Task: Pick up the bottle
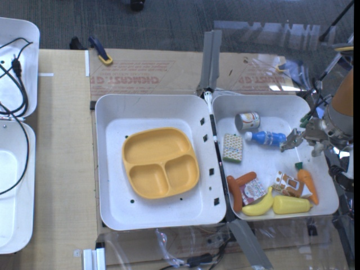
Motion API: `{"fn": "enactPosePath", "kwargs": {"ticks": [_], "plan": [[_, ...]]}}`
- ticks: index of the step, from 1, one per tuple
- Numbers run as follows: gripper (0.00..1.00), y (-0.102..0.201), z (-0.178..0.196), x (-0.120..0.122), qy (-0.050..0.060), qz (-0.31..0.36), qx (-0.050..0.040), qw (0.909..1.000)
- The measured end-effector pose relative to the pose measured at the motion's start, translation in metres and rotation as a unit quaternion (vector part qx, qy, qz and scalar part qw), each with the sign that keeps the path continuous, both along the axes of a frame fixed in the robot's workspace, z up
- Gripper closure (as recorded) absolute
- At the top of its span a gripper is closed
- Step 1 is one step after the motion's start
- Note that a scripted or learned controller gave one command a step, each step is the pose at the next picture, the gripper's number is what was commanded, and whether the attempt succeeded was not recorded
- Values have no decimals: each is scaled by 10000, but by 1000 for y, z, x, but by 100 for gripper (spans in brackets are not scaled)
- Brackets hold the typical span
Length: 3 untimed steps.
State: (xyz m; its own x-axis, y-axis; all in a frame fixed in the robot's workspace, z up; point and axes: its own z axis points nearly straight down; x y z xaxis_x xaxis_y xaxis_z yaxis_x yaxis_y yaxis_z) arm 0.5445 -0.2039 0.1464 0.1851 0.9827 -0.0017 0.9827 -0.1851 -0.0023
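Bottle not picked yet. The bottle (267, 138), blue with a white band, lies on its side on the floor of the right bin (264, 105), in the far half, roughly mid-width, cap end pointing toward the divider between the bins. The gripper (295, 141) sits just beside the bottle's right end, low at the bin's right edge, arm reaching in from the right. Claw state: can't tell from here, it's small and dark against clutter. Nothing seen between the claw and bottle that says contact, so no grasp shown. Judging by that, the reach looks nearly done; closing, lifting and clearing the bin are all left.

Clutter around it: a small can (247, 120) lies just beside the bottle, toward the far edge, likely the closest thing to get bumped. A speckled sponge block (233, 148) sits near the divider, left of the bottle. Along the near edge: sausage (241, 180), banana (257, 206), yellow pepper-like piece (291, 205), a small printed carton (288, 184), carrot (307, 183) near the right corner. These are apart from the bottle, not blocking.

Left bin (112, 167) holds a yellow divided plate (161, 162), out of the way.
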Motion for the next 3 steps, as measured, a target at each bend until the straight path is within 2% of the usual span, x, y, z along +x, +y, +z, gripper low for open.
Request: {"fn": "enactPosePath", "kwargs": {"ticks": [1, 2, 3], "plan": [[0, 17, -47, -7, -105, 40, -51, 9999], [0, 52, -55, 55, -4, -407, 1, 9992], [100, 52, -46, 55, 2, -394, -9, 9992]]}}
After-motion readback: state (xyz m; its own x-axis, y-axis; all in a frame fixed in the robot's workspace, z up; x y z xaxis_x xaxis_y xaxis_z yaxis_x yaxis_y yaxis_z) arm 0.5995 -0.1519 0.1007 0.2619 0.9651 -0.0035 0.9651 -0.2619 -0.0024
